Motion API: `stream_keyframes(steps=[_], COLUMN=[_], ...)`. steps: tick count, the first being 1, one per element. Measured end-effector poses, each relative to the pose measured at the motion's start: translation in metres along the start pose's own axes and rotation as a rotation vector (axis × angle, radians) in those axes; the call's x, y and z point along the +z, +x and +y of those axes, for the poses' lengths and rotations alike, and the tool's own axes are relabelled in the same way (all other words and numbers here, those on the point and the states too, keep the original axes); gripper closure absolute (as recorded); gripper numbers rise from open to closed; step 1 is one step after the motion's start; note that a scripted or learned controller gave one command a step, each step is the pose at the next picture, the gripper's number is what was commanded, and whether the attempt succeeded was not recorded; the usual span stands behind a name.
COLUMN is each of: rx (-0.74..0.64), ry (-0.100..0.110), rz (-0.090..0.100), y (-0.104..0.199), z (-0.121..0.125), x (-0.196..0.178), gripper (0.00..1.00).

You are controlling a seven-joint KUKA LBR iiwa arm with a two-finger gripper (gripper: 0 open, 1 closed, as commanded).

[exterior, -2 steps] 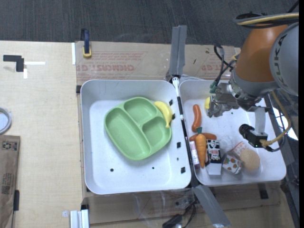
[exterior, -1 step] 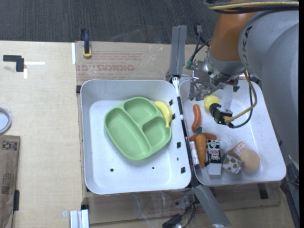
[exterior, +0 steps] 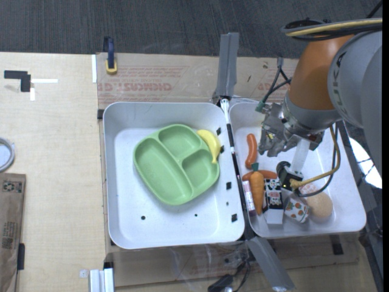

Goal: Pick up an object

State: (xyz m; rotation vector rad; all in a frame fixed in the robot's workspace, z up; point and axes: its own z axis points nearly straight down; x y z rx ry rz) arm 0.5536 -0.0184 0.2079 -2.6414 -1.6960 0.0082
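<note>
1. Your arm (exterior: 331, 66) comes in from the right, grey with the orange band, and hangs over the right bin (exterior: 355, 221).
2. The gripper (exterior: 271, 143) sits low over the upper left part of that bin, just right of the divider between the bins. You cannot tell its state from this angle: the wrist hardware and cables cover the tips, and nothing can be seen held.
3. Candidates for picking lie in the right bin. An orange-red sausage-like piece (exterior: 250, 150) lies along the left wall, just beside the gripper.
4. Below it a carrot (exterior: 257, 189) lies lengthwise, tip toward the near rim, next to a thin pink-and-white stick (exterior: 248, 194) against the wall.
5. A small dark carton (exterior: 273, 194) stands just right of the carrot. Beside it sits a strawberry-print carton (exterior: 295, 210), touching a pale tan rounded object (exterior: 320, 205).
6. In the left bin (exterior: 115, 181), a green divided plate (exterior: 176, 163) lies flat near the centre. A yellow banana (exterior: 210, 142) rests at its upper right edge, close to the divider.
7. On the bench (exterior: 48, 132) to the far left you have a roll of tape (exterior: 3, 154) at the frame edge and a brown paper bag (exterior: 11, 218) below it.
</note>
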Motion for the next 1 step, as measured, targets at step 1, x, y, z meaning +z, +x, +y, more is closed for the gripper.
stream_keyframes(steps=[1], rx=[0.266], ry=[-0.001], rz=[-0.001], y=[0.0862], z=[-0.0129], x=[-0.0023], gripper=[1.00])
